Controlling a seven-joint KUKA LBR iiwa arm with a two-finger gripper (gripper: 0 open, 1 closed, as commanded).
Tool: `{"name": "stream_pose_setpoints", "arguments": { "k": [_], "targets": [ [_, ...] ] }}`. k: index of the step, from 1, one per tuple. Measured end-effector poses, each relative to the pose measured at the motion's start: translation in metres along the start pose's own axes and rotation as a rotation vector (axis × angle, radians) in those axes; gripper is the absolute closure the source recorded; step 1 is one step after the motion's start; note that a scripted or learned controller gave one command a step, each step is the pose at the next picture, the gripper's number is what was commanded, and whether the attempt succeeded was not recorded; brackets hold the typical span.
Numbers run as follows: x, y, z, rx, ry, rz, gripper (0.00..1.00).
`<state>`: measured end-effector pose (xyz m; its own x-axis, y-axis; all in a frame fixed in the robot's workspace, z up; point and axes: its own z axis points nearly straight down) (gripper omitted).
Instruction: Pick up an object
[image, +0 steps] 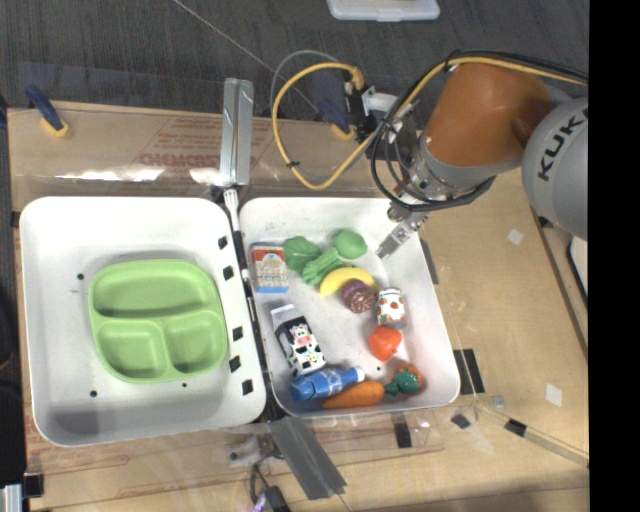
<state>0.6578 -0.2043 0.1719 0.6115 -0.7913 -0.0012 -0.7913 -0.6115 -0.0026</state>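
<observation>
Banana (346, 279) is the likeliest pick: toy fruit in the right bin (437, 300), just down-left of the gripper (396, 240) and nearest to it along with the green leafy toy (322, 256) that touches it on the upper left. Looks like light hollow plastic, stiff, smooth and curved, so probably slippery; best taken across its narrow middle, not at the ends. Long axis runs roughly left-right relative to the gripper, tips bending downward; a dark round toy (358, 295) overlaps its right end, which crowds that side. Gripper hangs above the bin's upper right part, holding nothing visible; whether its claw is open or closed, cannot tell at this size
</observation>
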Motion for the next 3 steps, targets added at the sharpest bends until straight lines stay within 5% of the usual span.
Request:
{"name": "stream_pose_setpoints", "arguments": {
  "k": [1, 2, 3],
  "targets": [
    [-0.019, -0.013, 0.009, -0.005, -0.004, -0.046, 1.0],
    [-0.008, -0.003, -0.02, 0.002, 0.003, -0.417, 1.0],
    [0.002, 0.004, 0.048, -0.003, -0.008, -0.329, 1.0]
  ]
}}
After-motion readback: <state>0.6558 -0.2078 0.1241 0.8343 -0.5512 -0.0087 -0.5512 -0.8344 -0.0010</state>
